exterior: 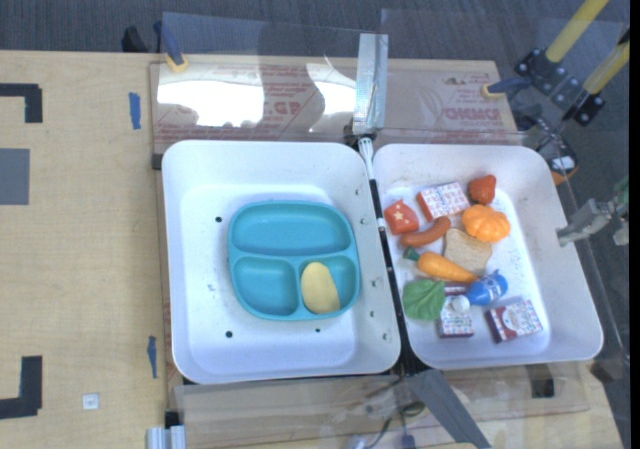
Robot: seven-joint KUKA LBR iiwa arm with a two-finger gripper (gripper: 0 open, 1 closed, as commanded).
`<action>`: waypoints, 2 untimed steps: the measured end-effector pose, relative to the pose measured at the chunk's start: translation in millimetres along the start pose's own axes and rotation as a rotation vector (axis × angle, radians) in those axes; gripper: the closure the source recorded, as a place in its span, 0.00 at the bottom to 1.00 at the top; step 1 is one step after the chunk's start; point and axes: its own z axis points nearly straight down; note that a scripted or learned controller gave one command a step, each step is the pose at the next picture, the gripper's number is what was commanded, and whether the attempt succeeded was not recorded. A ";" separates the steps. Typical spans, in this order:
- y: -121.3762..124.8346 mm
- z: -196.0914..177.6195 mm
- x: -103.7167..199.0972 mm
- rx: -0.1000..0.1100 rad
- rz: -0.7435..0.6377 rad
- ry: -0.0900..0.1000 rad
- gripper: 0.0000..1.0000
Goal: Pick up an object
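- Toy foods heaped in the right bin: orange pumpkin, carrot, green leaf, small cartons.
- Yellow lemon-like piece lying in the lower right compartment of the teal tray, inside the left bin.

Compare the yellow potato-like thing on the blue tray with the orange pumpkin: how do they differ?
The yellow piece is smooth and oval; the pumpkin is rounder and orange. The yellow piece lies alone in a compartment of the blue tray in the left bin; the pumpkin sits crowded among other items in the right bin. Both look like toy food.
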 end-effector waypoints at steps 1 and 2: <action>18.2 88.9 59.6 0.008 -0.003 0.004 0.00; 139.3 187.6 86.9 -0.028 0.104 -0.003 0.00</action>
